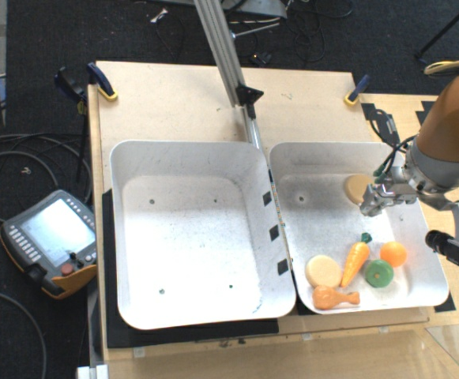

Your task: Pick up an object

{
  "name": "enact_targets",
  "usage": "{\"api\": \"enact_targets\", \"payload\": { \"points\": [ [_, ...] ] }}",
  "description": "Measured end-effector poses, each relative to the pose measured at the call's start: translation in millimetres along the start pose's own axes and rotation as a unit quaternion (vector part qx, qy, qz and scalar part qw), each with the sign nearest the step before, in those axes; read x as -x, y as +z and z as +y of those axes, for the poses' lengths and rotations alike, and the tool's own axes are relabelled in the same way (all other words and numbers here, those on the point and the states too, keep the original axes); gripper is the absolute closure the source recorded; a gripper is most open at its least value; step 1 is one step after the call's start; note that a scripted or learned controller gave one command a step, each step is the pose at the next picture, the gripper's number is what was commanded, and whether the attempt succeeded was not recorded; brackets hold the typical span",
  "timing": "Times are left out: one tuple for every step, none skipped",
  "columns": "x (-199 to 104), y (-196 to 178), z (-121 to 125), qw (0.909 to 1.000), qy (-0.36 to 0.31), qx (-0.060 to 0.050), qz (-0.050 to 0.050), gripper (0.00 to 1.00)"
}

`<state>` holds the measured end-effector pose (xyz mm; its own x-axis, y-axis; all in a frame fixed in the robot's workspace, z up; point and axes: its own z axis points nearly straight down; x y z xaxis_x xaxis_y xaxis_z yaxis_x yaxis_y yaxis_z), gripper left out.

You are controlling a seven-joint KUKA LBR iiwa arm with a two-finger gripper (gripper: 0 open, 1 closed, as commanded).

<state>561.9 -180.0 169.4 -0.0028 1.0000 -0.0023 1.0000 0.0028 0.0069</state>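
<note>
A pale wooden table [182,101] seen from above carries two shallow white plastic bins side by side, the left bin [130,212] and the right bin [316,168], which touch along their inner rims near the table's middle. A grey robot arm with an orange band [450,129] reaches in over the table's right edge, and its metal pincer [374,204] hangs low over the far right part of the right bin; whether the pincer is open or closed cannot be told, and nothing can be seen held in it. Just beside the pincer, toward the bin's far wall, lies a flat tan disc [356,186], partly hidden by it. The other objects cluster in the near right corner of the right bin: a cream round disc [323,271], an orange toy carrot with a green top [355,260] leaning beside it, a small orange ball [393,253], a green round toy [379,274] touching the ball, and an orange drumstick-shaped toy [333,297] nearest the near rim. A slanted silver metal pole [221,46] crosses the table's far edge. Yellow and blue clamps [103,84] grip the table's far corners. On the dark floor left of the table lies a grey handheld control pendant with an orange rim [51,243]; its pale screen is too washed out to read, and no legible writing or brand shows elsewhere.
</note>
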Motion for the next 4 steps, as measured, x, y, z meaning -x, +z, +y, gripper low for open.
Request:
{"api": "enact_targets", "payload": {
  "points": [
    [10.4, -50.0, 1.3, 1.0, 0.0, 0.0, -0.001, 1.0],
    [10.5, -74.7, 2.7, 1.0, 0.0, -0.001, 0.0, 1.0],
    [-49.1, -81.0, 13.2, 1.0, -0.003, -0.002, 0.002, 1.0],
    [-101.6, -66.8, 26.3, 1.0, -0.003, -0.004, 0.002, 1.0]
  ]
}}
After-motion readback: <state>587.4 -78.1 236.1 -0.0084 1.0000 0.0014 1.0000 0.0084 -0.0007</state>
